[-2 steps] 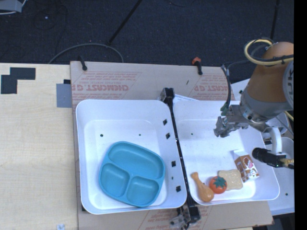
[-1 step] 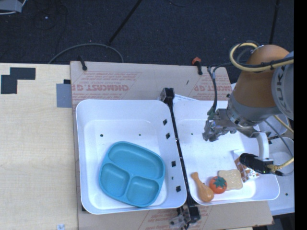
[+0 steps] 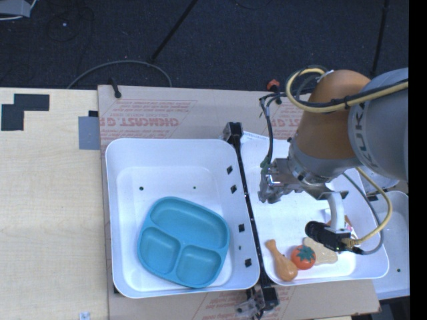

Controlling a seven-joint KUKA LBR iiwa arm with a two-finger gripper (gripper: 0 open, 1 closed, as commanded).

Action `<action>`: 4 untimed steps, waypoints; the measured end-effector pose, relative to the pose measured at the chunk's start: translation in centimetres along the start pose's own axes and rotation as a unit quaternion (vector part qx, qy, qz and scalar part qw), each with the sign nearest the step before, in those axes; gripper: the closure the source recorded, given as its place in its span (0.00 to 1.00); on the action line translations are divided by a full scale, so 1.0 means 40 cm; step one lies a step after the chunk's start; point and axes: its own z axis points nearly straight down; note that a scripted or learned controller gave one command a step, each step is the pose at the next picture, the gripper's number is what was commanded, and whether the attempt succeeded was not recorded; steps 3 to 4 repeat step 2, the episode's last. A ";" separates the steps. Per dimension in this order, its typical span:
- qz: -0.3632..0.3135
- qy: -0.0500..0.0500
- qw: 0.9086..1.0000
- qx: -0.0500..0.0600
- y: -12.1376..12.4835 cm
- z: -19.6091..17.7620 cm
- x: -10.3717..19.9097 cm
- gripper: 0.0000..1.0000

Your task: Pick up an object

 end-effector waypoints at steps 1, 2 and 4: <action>0.000 0.000 1.000 0.000 -0.028 0.017 0.135 1.00; 0.000 0.000 1.000 -0.002 -0.043 -0.027 0.259 1.00; 0.000 0.000 1.000 -0.002 -0.043 -0.027 0.259 1.00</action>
